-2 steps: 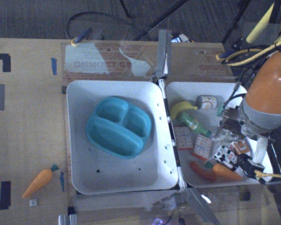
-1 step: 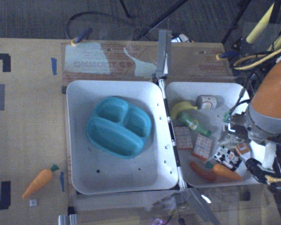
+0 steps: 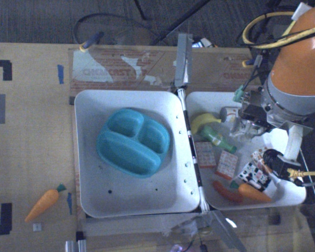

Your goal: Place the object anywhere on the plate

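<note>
A blue divided plate [image 3: 134, 141] lies in the left bin [image 3: 89, 193], with nothing on it. The right bin [image 3: 296, 194] holds several small things: a yellow piece [image 3: 201, 121], a green bottle [image 3: 218, 139], two printed cards [image 3: 227, 164], a red pepper [image 3: 226, 191], an orange carrot [image 3: 255, 193] and a black-and-white checkered item [image 3: 253, 175]. My gripper [image 3: 240, 126] hangs low over the upper middle of the right bin, just right of the yellow piece and the green bottle. The wrist hides what lies directly beneath it.
A toy carrot [image 3: 42, 203] lies on the bench outside the bins at the lower left. A metal divider [image 3: 189, 140] runs between the bins. Yellow cables [image 3: 268, 28] loop above the arm's orange band [image 3: 299, 56] at the upper right.
</note>
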Controlling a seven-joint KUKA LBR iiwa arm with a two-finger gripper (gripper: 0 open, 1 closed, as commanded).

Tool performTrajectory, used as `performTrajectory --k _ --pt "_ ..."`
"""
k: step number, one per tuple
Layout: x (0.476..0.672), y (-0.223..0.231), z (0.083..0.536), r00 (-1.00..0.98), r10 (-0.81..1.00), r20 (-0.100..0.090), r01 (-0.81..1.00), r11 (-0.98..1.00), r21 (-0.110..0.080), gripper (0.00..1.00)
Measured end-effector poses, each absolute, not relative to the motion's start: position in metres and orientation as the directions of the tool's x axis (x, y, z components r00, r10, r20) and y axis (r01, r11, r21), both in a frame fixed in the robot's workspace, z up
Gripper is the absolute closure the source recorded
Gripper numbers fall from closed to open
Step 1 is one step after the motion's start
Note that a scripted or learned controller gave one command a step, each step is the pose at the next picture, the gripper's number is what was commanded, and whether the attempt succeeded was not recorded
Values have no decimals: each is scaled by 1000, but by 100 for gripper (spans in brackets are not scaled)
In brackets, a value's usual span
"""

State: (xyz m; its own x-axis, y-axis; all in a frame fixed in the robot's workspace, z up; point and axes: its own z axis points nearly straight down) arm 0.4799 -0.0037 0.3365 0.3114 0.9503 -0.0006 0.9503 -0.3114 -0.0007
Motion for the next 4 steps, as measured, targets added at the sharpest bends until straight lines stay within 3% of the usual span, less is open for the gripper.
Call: performTrajectory --k 2,3,4 --pt "479 -84 231 453 891 -1 891 -453 -3 100" --pt "479 -122 190 370 929 0 929 -370 -4 100" --pt "479 -123 199 372 928 0 928 -372 -2 100"
